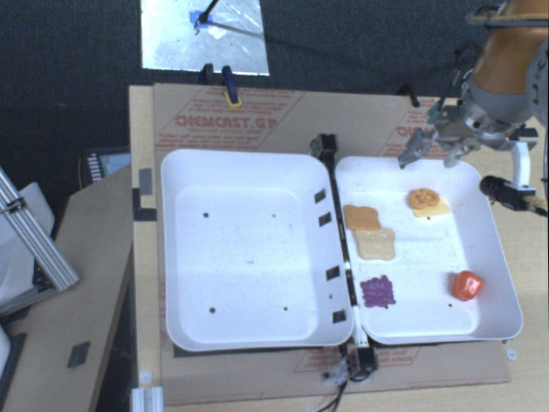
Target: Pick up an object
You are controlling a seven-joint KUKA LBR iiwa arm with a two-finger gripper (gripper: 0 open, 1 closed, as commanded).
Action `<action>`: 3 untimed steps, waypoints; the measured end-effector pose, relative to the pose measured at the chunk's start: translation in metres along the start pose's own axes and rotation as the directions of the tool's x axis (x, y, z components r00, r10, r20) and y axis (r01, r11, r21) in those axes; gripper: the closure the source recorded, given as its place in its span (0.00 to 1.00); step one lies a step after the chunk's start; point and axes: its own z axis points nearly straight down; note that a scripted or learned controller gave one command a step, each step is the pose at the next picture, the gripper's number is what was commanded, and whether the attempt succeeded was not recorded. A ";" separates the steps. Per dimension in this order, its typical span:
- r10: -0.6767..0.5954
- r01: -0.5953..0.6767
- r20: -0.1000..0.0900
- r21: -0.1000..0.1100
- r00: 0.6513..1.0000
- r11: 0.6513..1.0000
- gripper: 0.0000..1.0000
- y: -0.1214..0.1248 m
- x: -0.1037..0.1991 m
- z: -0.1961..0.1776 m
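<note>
The grey two-finger gripper (431, 150) hangs above the far edge of the right shallow white bin (497, 256), its two fingers spread apart and nothing between them. In this bin lie an orange pretzel-shaped piece on a pale yellow slab (425, 201), an orange-brown toast-like slice (362, 218) touching a beige flat slice (376, 244), a purple bumpy cluster (377, 291) and a red rounded object (466, 285) near the front right corner. The left shallow white bin (171, 230) stands just beside it on the brown printed cardboard sheet (257, 118).
</note>
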 end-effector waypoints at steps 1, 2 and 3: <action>-0.004 0.004 -0.002 0.001 1.000 1.000 0.00 -0.050 0.064 -0.046; 0.004 -0.004 0.000 0.005 1.000 1.000 0.00 -0.095 0.026 0.000; 0.000 0.000 0.001 -0.003 1.000 1.000 1.00 -0.092 0.028 -0.013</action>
